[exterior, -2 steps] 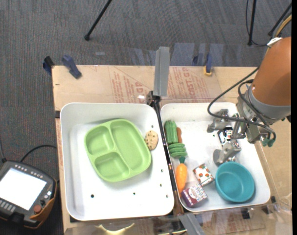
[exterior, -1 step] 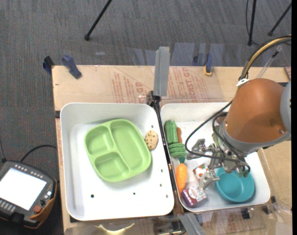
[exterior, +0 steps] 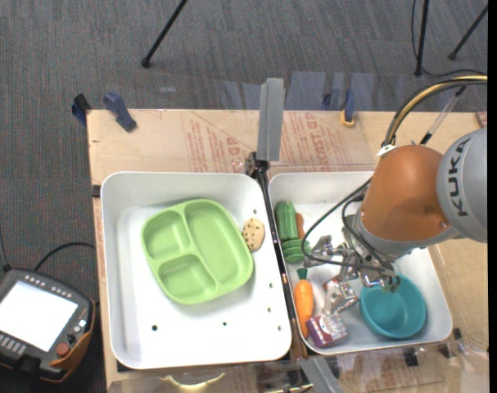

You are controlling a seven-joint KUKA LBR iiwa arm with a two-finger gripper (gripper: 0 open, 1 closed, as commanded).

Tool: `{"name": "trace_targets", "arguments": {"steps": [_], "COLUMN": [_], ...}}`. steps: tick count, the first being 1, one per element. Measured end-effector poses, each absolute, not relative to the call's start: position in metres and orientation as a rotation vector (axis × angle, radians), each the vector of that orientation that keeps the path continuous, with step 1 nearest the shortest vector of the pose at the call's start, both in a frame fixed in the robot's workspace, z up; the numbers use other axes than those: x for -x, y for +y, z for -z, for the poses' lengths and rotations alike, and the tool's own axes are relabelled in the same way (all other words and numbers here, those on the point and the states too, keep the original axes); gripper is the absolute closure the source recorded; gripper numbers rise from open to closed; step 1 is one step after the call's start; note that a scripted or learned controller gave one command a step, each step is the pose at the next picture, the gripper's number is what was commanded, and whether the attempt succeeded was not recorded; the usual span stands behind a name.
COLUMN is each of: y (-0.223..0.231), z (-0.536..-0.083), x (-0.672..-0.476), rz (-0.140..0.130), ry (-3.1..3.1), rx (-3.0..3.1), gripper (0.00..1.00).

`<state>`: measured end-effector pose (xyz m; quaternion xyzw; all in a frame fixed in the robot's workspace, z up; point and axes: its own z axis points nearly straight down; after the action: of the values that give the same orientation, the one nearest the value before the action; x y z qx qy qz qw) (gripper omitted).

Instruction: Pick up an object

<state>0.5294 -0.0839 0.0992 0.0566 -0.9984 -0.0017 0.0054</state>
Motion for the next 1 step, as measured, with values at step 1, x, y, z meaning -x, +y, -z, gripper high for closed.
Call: {"name": "trace_targets", "arguments": {"steps": [1], "y": [-0.1323], "z": [-0.0865], "x": [-0.4982], "rz": [0.002], "ry": [-3.13], "rx": [-0.248], "gripper": [0.0]}}
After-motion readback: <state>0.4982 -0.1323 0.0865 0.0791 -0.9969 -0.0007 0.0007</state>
